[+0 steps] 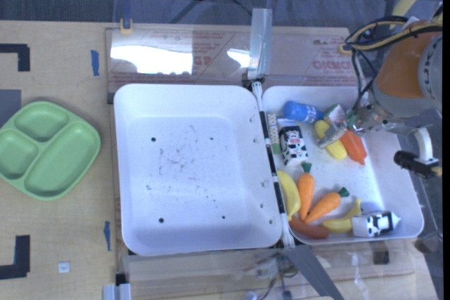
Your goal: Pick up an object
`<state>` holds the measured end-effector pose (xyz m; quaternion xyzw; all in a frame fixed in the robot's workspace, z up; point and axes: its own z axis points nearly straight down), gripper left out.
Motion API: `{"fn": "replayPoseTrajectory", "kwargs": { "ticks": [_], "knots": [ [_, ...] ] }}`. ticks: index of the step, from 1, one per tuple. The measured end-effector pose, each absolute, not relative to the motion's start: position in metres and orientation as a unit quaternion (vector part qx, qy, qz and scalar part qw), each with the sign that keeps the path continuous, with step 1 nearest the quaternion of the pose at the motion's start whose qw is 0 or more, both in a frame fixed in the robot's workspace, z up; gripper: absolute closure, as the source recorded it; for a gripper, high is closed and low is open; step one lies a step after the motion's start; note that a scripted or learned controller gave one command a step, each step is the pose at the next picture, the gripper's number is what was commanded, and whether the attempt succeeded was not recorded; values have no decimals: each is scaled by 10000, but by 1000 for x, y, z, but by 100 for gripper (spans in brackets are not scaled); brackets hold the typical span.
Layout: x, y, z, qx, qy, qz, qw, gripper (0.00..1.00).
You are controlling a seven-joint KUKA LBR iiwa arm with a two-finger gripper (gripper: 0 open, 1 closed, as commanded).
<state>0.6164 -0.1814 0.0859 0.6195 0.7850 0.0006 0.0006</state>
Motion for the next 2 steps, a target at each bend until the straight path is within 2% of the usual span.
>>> {"fn": "replayPoseTrajectory", "kwargs": {
  "ticks": [1,2],
  "knots": [
    [618,-181,98,6189,7854,20,34,100],
    [580,-175,198,5847,8112,6,19,100]
  ]
}}
